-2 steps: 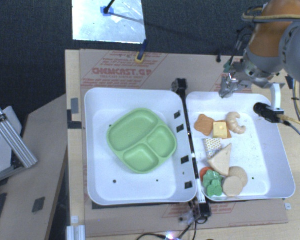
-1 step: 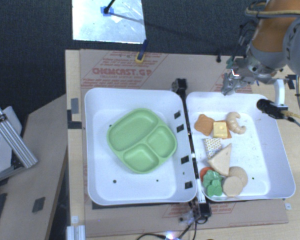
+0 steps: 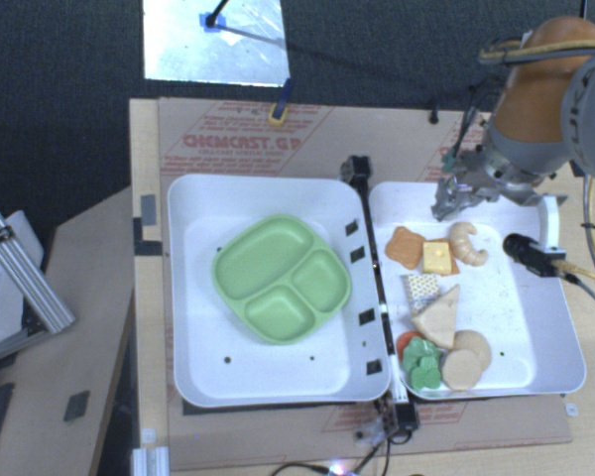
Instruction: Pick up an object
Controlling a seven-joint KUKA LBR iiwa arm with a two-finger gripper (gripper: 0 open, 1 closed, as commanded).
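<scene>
bench (image 3: 89, 296): tan board, bare on the view's left.
right bin (image 3: 545, 335): white and shallow; the toy food lies in its left half, the right half bare.
green lumps (image 3: 423, 370): in the near left corner of the right bin, against the near wall.
red piece (image 3: 409, 344): just behind the green lumps, by the left wall, partly covered by them.
biscuits (image 3: 466, 358): two tan discs, overlapping, just right of the green lumps.
wedge (image 3: 438, 317): tan triangle lying flat, touching the farther biscuit.
checked piece (image 3: 420, 288): small and pale with a grey check, touching the wedge's far left side.
left bin (image 3: 203, 365): white, side by side with the right bin; black clips (image 3: 366, 316) sit along the shared wall.
plate (image 3: 281, 279): green, three compartments, flat in the middle of the left bin, turned askew to its walls.
yellow square (image 3: 436, 257): just beyond the checked piece, touching the orange piece (image 3: 406, 248) on its left.
croissant (image 3: 466, 244): pale and curved, just right of the yellow square.
gripper (image 3: 452, 204): points down over the far left part of the right bin, just beyond the orange piece, yellow square and croissant; how wide it stands, i cannot tell, nor whether it touches the floor.
arm (image 3: 540, 87): grey and orange, reaching in from the far right.
cardboard (image 3: 248, 137): under both bins, red print at its far end.
foil sheet (image 3: 215, 28): farthest, on dark cloth.
</scene>
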